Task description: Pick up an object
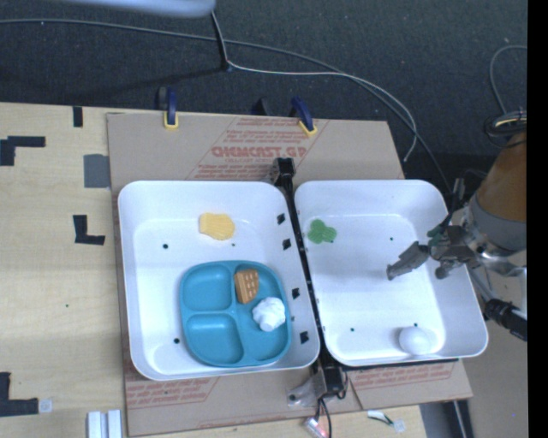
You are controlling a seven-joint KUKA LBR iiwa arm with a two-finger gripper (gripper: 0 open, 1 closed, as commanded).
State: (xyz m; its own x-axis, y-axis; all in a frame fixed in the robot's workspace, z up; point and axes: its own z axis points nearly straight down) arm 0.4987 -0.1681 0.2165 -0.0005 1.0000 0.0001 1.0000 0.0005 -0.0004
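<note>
I see the arm (505,192) cut off by the right side of the view, so most of its body above the tool (419,257) is out of my sight. The tool itself is dark and a little blurred; one finger (402,266) I can follow, the rest I cannot separate from the wrist. Far up and left of the tool, a pale blurred shape (141,5) is cut by the top edge and I cannot tell what it is. Below and left of the tool, small parts (317,392) at the tabletop edge are too small to name. The white lump (269,314) on the blue tray (210,329) has no clear form.
</note>
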